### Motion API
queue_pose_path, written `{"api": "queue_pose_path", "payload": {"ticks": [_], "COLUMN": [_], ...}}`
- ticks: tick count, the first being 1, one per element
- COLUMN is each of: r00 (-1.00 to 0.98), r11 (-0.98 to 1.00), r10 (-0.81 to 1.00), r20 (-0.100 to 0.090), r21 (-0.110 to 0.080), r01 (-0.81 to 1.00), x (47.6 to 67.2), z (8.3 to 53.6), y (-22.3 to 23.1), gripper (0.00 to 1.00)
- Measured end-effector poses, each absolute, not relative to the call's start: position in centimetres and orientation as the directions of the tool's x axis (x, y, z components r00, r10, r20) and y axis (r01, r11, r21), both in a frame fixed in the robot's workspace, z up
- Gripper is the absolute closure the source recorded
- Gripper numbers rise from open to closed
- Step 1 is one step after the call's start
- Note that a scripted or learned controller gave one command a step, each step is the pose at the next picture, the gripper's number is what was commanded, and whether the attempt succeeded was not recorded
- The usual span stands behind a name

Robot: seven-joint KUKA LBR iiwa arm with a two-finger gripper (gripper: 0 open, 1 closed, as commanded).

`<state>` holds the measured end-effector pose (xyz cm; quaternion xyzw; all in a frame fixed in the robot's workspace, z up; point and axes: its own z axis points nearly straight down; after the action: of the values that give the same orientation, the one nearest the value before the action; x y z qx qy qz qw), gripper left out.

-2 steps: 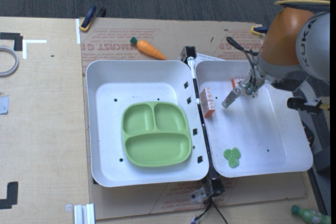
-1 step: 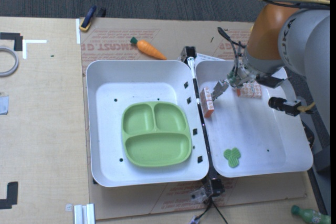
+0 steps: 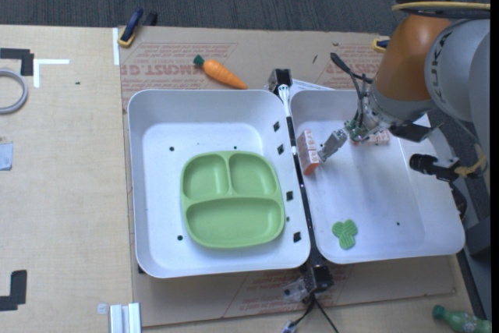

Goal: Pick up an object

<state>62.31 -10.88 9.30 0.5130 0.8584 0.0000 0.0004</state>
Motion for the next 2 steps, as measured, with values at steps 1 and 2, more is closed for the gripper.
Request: {"api": "queue_pose_path", "payload": {"ticks": [1,2], "r00": [-0.407,-0.706], "r11": [0.407,0.706], "r10": [0.913,0.708], "r20": [-0.003,-0.004], "r21": [0.002,0.001], "r01": [0.913,0.708], "x": [65.9,66.0], "z": [9.3,9.3], "y": [-13.9,-18.4], "gripper": [0.00,0.00]}}
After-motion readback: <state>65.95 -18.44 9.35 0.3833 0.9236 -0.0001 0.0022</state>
